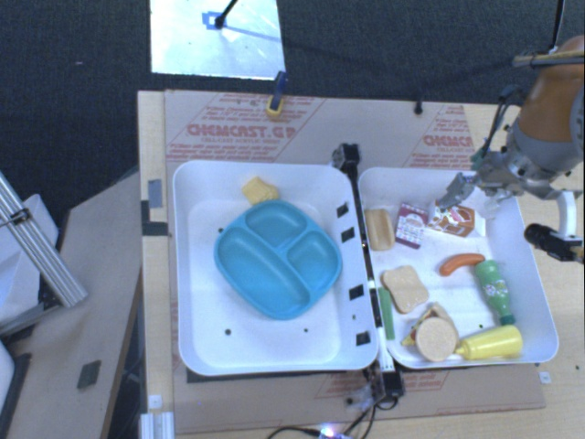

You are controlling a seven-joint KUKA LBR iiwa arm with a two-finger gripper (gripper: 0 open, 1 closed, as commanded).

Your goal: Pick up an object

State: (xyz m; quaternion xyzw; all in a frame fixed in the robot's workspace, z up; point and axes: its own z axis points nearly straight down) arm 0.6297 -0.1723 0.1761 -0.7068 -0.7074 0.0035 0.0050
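Several foods crowd the right bin [539,332] beneath the tool [475,193].

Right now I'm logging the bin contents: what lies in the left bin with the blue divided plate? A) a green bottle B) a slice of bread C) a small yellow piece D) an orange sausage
C: a small yellow piece lies at the blue divided plate's top edge in the left bin.

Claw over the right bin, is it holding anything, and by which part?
Cannot be told. The claw hangs just above a small packet at the right bin's far side; nothing visibly sits in it.
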